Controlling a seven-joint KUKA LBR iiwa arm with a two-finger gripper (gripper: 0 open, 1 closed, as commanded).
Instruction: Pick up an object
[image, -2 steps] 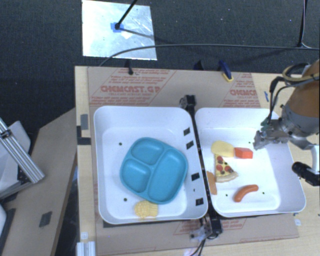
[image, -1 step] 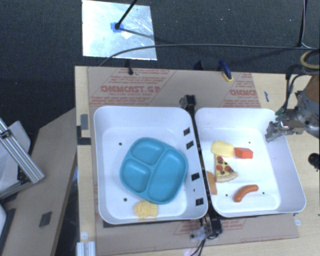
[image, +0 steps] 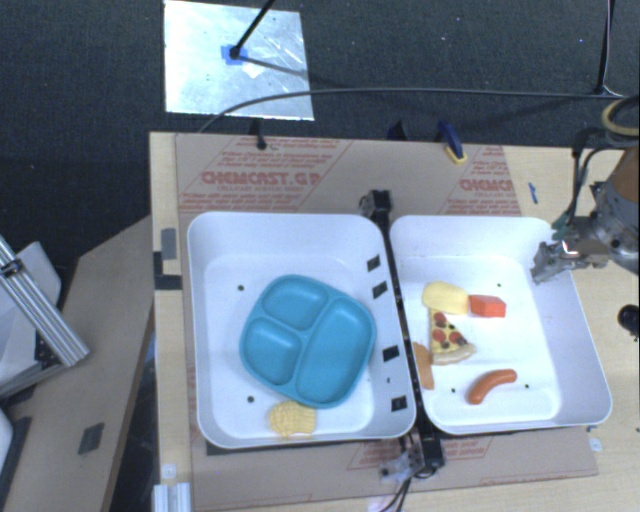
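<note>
The right bin (image: 575, 330) holds a yellow cheese piece (image: 444, 297), an orange-red block (image: 487, 307), a pizza slice (image: 449, 338), an orange sausage (image: 492, 385) and a thin tan piece (image: 424, 364) by the bin's left wall. In the left bin (image: 215, 300) lies a blue divided plate (image: 307, 340) with a corn cob (image: 292, 419) just in front of it. My gripper (image: 553, 259) hangs at the right bin's far right rim, above and to the right of the food, with nothing visible between its fingers.
The arm comes in from the right edge over the bench. A black divider with clips (image: 392, 310) runs between the bins. Cables and a foil sheet (image: 238, 58) lie beyond the bench's far edge.
</note>
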